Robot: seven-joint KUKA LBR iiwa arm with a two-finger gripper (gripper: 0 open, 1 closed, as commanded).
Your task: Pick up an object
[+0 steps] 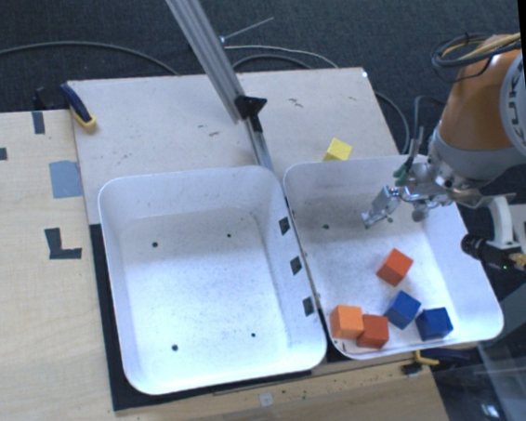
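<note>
The right bin [332, 198] holds several cubes near its front. An orange cube [395, 266] lies alone mid-bin. Along the front wall sit a lighter orange cube [347, 319], a red-orange cube [373, 331] and two blue cubes [402, 310] [433, 322]. My gripper [397, 209] hovers over the back right of this bin, above and behind the lone orange cube and apart from it. It is open, with one finger [374, 213] reaching left, and nothing sits between the fingers.
The left bin [124, 266] sits beside the right one, their walls meeting mid-view. A yellow block [337, 150] lies on the bench just behind the right bin. A slanted metal rail [214, 56] runs down to the bins' shared back corner.
</note>
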